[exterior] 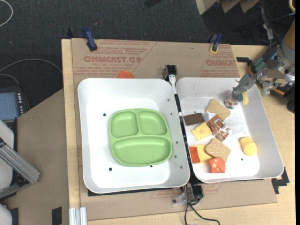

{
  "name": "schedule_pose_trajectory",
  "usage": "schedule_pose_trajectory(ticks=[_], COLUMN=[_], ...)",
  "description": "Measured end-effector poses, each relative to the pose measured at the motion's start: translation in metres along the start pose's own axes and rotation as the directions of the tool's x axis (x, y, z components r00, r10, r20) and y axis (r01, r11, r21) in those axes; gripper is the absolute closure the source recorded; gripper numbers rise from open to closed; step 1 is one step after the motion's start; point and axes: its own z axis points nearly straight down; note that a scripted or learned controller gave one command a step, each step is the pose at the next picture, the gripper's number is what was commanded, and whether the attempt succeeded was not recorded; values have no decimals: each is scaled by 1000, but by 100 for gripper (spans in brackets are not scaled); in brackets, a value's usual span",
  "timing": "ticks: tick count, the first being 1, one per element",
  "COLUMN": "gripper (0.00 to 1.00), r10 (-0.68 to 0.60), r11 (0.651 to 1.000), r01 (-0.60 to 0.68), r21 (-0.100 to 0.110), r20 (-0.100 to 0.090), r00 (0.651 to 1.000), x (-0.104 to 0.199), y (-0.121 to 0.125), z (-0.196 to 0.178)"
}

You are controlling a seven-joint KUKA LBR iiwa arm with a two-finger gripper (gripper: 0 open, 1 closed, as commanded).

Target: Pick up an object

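While toy foods [216, 136] cluster lower, claw [233, 99] seemingly touches nothing.

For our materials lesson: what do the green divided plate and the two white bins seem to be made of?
Green divided plate: likely moulded plastic, with an even colour, soft sheen and rounded compartment ridges. Left white bin and right white bin: probably thin formed plastic, smooth and slightly glossy, with rounded corners and lips; coated metal can't be ruled out.

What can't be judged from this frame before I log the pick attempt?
- Claw, camera view: small and blurred, so open or shut cannot be told, nor whether it grips anything.
- Arm: cut off by the right edge.
- Orange object behind the left bin: the bin rim hides most of it.
- Striped piece in the right bin: too small to identify.
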Motion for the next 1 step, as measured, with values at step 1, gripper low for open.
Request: schedule_pose_trajectory(ticks=[1], gripper=[0], r10=[2], r11=[1000], r01=[-2], r21=[14], r20=[-4], r00=[1000], x=[-7], y=[-27], z=[128])
